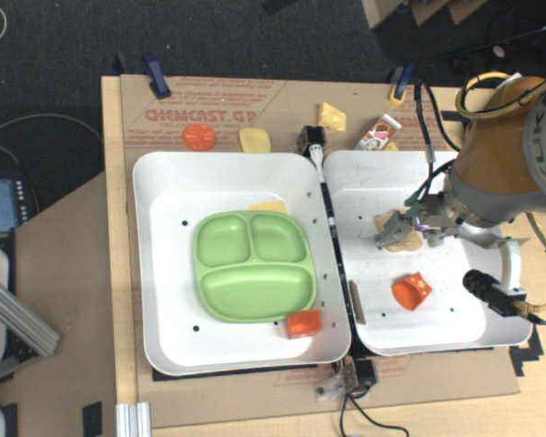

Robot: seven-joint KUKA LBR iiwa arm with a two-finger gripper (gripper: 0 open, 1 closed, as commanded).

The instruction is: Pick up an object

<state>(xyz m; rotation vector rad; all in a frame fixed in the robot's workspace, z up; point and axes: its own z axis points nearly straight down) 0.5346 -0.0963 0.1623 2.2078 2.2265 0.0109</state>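
Orange block beside green tray, claw over tan piece, grip unclear

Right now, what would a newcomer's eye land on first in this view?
Probably the green divided plate, which takes up most of the left bin, an orange block touching its near edge. Next comes the grey-and-orange arm reaching into the right bin, its gripper low over a tan piece, with a red-orange object lying nearer the camera.

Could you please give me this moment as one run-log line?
arm: over right bin | gripper: at tan object | red object: loose | green tray: left bin
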